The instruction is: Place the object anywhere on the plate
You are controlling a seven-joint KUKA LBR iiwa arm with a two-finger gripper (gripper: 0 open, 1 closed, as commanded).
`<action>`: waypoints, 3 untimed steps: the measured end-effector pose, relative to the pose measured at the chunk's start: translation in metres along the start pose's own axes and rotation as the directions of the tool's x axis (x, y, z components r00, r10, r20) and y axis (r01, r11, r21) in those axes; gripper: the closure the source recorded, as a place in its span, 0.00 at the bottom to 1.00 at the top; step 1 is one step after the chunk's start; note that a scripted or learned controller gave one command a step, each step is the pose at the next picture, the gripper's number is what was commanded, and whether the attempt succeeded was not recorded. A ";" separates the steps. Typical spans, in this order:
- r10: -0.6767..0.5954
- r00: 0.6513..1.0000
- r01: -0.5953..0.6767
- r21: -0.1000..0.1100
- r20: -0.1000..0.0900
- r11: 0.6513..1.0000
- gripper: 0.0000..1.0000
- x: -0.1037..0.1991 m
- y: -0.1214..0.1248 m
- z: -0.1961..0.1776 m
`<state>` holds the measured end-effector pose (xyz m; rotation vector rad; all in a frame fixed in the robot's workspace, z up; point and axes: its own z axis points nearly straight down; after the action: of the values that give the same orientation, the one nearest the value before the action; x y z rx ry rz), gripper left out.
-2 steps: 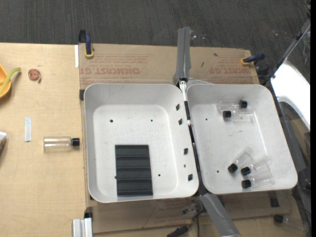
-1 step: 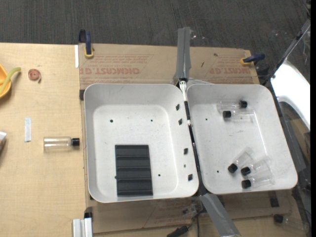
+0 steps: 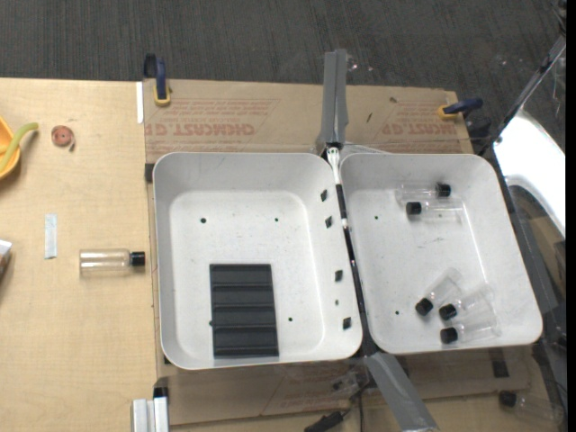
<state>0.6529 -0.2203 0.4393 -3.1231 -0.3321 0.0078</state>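
A black ribbed rectangular plate lies flat in the left bin, toward its front. The right bin holds several small clear bottles with black caps. Two of them lie near its back. Three more are clustered at its front right corner, touching or nearly touching one another.
On the wooden bench to the left lies another clear bottle, with a yellow object at the far left edge. Clamps hold the cardboard behind the bins. A grey metal bar stands between the bins at the back.
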 end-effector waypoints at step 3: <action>0.006 1.000 -0.006 0.000 -0.001 1.000 0.00 -0.001 0.002 0.000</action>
<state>0.6522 -0.2227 0.4398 -3.1240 -0.3235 0.0065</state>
